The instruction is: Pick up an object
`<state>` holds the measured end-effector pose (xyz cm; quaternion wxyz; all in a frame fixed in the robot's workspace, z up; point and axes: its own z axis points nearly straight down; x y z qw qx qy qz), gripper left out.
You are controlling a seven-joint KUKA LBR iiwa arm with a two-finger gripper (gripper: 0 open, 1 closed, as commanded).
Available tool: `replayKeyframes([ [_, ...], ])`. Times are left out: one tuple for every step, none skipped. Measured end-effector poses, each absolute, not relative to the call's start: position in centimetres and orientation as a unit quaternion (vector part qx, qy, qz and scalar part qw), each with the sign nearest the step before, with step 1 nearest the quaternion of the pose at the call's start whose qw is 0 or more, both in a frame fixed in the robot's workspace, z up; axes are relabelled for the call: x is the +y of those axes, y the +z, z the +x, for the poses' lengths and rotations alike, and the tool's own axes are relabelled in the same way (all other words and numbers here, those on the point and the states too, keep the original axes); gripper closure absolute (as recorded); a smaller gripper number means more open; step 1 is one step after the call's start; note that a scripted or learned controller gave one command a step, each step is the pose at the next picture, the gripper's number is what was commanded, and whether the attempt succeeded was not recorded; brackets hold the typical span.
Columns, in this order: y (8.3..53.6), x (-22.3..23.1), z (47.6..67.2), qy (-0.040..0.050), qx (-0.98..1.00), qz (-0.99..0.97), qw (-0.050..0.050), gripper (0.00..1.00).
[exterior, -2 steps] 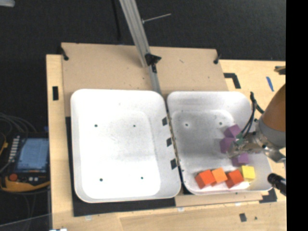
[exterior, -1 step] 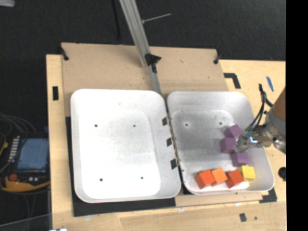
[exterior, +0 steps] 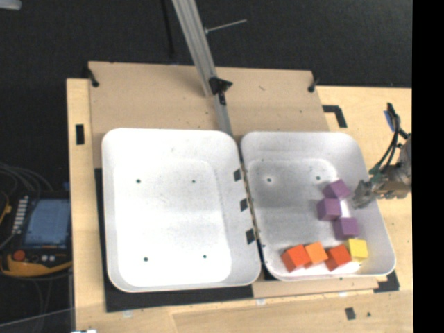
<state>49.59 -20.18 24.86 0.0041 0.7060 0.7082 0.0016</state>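
Note:
In the right bin lie several small blocks. Three purple blocks cluster near its right wall. Along the front wall sit orange and red blocks, another red block and a yellow block. My gripper hangs at the bin's right rim, just right of the uppermost purple block. It is small and blurred at the view's edge, and nothing shows between its tips.
The left bin lies beside the right one. A slanted metal pole rises from the bench behind the bins. A blue-screened device with cables sits off the bench at the left.

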Motion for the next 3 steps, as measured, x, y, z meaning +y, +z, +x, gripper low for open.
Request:
replayKeyframes([
  [24.6,-15.4,49.1,0.0005,0.709,0.705,0.001,1.0],
  [23.5,-10.5,49.6,0.0005,0.709,0.706,0.0,1.0],
  [23.7,-5.5,51.1,0.001,0.71,0.704,0.0,1.0],
])
